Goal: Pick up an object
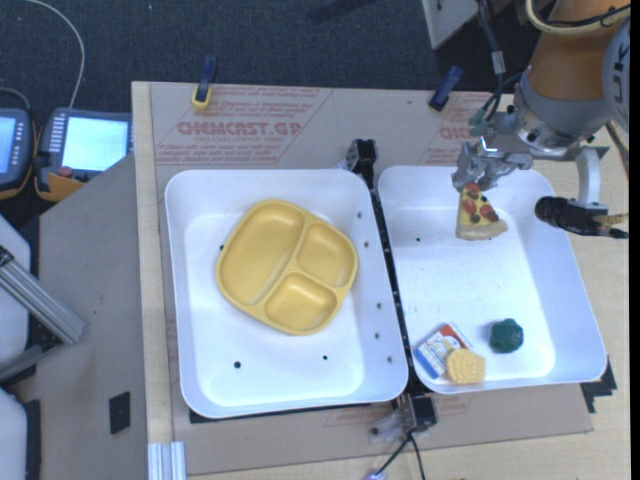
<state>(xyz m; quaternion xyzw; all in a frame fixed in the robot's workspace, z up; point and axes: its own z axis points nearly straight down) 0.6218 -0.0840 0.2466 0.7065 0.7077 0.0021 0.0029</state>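
Note:
My gripper (472, 181) hangs over the far part of the right bin (570, 298). A toy pizza slice (478, 214) hangs point-up from its fingers, with the crust end lowest and close above the bin floor. The gripper is shut on the tip of the slice. Near the front of the same bin lie a dark green lump (506, 335), a round yellow cracker (465, 367) and a small red, white and blue packet (438, 346).
The left bin (200, 358) holds a yellow divided plate (287, 265) with three compartments. A black clamp (361, 155) sits at the far end of the divider between the bins. The brown board (300, 118) runs behind both bins.

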